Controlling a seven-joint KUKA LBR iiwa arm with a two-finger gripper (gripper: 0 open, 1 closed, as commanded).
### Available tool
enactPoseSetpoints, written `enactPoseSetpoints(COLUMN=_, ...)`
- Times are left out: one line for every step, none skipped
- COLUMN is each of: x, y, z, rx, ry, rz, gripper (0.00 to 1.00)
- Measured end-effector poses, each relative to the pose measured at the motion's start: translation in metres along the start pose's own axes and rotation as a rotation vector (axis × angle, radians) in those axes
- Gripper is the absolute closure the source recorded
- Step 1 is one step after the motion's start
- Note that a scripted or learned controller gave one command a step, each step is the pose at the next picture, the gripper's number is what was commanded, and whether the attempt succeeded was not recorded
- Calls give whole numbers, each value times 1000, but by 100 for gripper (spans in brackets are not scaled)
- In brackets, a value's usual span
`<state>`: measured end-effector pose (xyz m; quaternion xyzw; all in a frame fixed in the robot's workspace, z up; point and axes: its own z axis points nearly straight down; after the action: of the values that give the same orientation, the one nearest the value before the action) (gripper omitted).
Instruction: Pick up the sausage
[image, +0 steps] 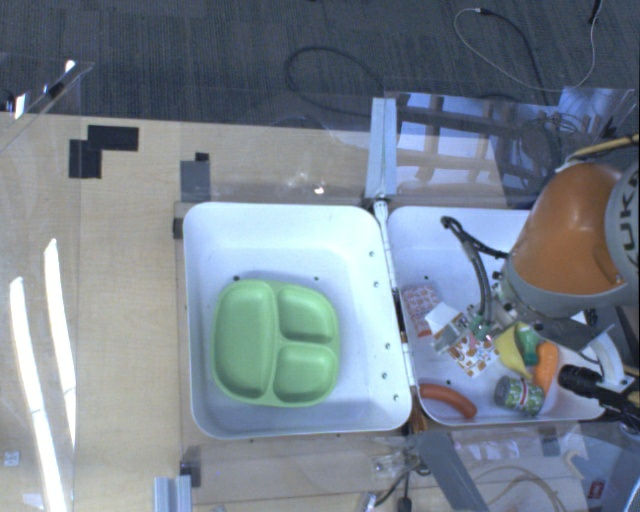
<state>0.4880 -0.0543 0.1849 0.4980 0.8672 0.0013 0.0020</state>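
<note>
The sausage (447, 400), reddish-orange and slightly curved, lies at the front left corner of the right bin (430, 235). The arm's orange band (568, 238) hangs over the bin's right half. Below it the gripper (486, 322) reaches down over the small printed packets (465, 348), up and to the right of the sausage and apart from it. The wrist hides most of the gripper.
A green divided plate (277, 341) sits in the left bin (270, 225). Near the sausage lie a small can (518, 394), a yellow item (510, 348), an orange carrot-like piece (546, 366) and another packet (419, 299). A black cable (468, 245) loops over the right bin.
</note>
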Motion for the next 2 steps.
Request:
enactPoseSetpoints(x=-23, y=21, z=-1, rx=-4, ry=-4, rz=-353, gripper=100)
enactPoseSetpoints(x=-58, y=39, z=71, rx=-2, ry=-2, rz=-370, gripper=100)
